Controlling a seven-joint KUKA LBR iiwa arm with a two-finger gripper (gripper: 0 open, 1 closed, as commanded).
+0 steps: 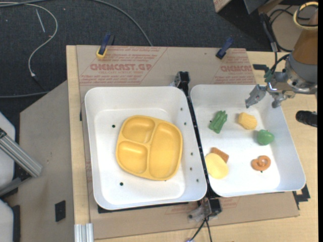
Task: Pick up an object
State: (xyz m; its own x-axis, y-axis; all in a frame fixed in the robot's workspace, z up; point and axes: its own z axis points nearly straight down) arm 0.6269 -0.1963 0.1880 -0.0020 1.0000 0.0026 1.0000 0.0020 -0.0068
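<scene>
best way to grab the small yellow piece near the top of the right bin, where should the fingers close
Probably from straight above. The small yellow piece is a compact lump lying flat on the floor of the right bin, apart from the green toy and the green round piece. Close across its narrower width, at mid-body. The gripper already hovers just above and to its right.

We see a robotics lab or test workshop, not a home. The bench (151, 59) is a board of printed cardboard held down by blue clamps (104, 45), and two white bins (96, 105) sit on it side by side, joined by black brackets (182, 78). Loose cables (40, 19) trail over dark carpet (151, 9) behind the bench. A metal rail (17, 153) stands at the left, and the grey and orange robot arm (305, 54) reaches in from the right.
</scene>
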